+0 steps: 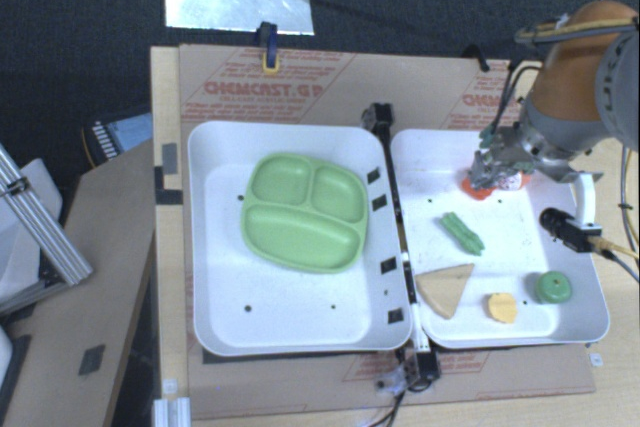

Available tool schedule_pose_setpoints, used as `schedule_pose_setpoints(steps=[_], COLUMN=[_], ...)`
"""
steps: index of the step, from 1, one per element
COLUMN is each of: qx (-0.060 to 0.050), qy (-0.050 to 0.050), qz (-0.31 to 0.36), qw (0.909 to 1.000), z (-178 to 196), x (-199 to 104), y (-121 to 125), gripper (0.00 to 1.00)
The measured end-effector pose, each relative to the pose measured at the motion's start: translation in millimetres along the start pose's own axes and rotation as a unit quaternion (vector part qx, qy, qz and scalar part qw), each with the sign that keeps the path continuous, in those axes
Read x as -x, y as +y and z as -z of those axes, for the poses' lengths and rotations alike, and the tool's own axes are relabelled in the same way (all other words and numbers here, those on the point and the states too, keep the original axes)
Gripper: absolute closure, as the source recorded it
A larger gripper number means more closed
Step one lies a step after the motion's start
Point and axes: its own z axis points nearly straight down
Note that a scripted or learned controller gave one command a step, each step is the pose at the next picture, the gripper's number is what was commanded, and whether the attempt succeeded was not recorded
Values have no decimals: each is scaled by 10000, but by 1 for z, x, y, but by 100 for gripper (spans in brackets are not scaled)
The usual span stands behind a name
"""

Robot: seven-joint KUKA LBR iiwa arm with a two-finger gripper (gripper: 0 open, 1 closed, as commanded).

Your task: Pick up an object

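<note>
The camera view shows the tool (490, 177) lowered directly over a small red-orange object (480, 189) in the right white plastic bin (600, 315), which peeks out just below its tip; whether anything is gripped I cannot tell. Further from the tool, toward the bin's near side, lie one green bean-like pod (463, 231), one tan wedge (444, 291), one yellow lump (502, 307) and one green round piece (553, 288). One green divided plate (303, 212) sits in the left white bin (215, 315).

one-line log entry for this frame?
phase: reach | gripper: down over red object, right bin | grasp: unconfirmed | untouched: green pod, tan wedge, yellow piece | left bin: green tray
</note>
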Motion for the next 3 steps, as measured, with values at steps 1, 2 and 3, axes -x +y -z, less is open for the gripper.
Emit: schedule_pose_setpoints(steps=[1, 2, 3], qx=[18, -4, -9], qy=[-3, 1, 11], qz=[5, 5, 33], qw=[10000, 10000, 10000], z=[61, 64, 68], x=[-4, -4, -64], y=[-5, -5, -10], gripper=[100, 100, 100])
